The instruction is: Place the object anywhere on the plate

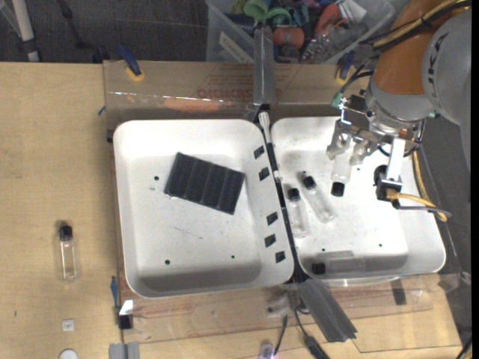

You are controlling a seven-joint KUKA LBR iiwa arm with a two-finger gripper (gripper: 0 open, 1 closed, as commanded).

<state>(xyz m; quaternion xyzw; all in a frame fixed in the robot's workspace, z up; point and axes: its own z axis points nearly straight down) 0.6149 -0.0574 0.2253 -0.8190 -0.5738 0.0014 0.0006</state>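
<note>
The left shallow white bin (142, 264) holds a dark ribbed rectangular plate (204, 183). The right white bin (419, 253) holds two clear black-capped vials (317, 197) and the gripper (347, 159), narrowly clasping a third vial (340, 179).

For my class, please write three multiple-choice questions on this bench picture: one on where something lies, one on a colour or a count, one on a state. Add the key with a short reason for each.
1. Where does the dark ribbed plate lie?
A. In the left bin
B. In the right bin
C. On the wooden bench outside the bins

2. How many shallow white bins sit side by side?
A. One
B. Two
C. Three

3. How does the clear vial on the bench stand to the bins?
A. Inside the right bin
B. On the plate
C. Outside both, left of the left bin

Key: 1 A, the plate rests on the left bin floor. 2 B, the left bin and right bin meet at a central divider. 3 C, the vial lies on bare wood.
</note>
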